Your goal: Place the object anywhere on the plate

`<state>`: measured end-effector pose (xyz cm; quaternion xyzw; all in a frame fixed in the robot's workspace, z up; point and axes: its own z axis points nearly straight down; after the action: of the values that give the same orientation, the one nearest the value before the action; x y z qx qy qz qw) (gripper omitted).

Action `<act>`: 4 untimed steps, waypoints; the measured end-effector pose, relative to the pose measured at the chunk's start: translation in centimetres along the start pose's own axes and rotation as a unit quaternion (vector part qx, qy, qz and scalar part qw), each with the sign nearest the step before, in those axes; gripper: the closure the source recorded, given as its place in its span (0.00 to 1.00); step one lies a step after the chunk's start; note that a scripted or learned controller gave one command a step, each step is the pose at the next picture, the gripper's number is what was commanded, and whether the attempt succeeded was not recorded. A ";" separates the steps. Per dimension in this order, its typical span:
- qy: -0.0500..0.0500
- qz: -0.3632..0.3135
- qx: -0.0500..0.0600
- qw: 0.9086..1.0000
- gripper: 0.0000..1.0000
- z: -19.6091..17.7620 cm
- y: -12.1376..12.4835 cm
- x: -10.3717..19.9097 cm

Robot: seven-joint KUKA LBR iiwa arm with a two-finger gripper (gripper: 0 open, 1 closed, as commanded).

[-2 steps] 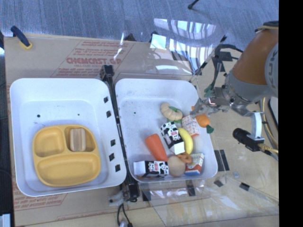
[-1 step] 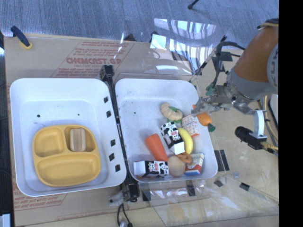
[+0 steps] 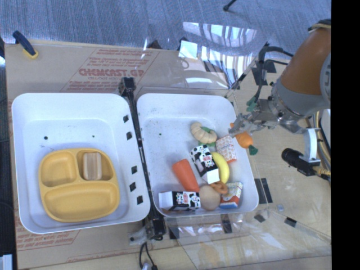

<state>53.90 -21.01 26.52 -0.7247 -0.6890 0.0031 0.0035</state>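
Carrot-like orange toy is sitting between the fingers of the claw, just outside the right rim of the right bin, with a small green bit showing below it. The claw is clenched on this toy, though the fingers are blurred and thin at this spot, so the exact contact is hard to read. The grey arm with its orange band is reaching in from the right, above the desk.

Off in the left bin, the yellow plate is lying flat toward the near side. It is a divided plate, and a tan wooden block is resting in its upper right compartment.

Several toys are lying clustered in the right bin's near right part: a pale squash shape at the top, a cow-patterned carton just below it, a banana beside that, and a small white and red carton near the rim. An orange cylinder is lying tilted left of the banana. Along the near wall, another cow-patterned box is lying on its side, touching a round beige ball, with a colourful carton at the right.
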 end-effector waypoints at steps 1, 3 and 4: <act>0.000 0.000 0.000 1.000 0.00 0.0 0.0 0.0; 0.000 -0.079 -0.002 0.997 0.00 8.5 -6.2 0.9; 0.001 -0.040 -0.001 0.999 0.00 10.7 -6.2 0.4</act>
<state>47.64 -20.27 15.83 -0.6968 -0.7173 0.0016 0.0034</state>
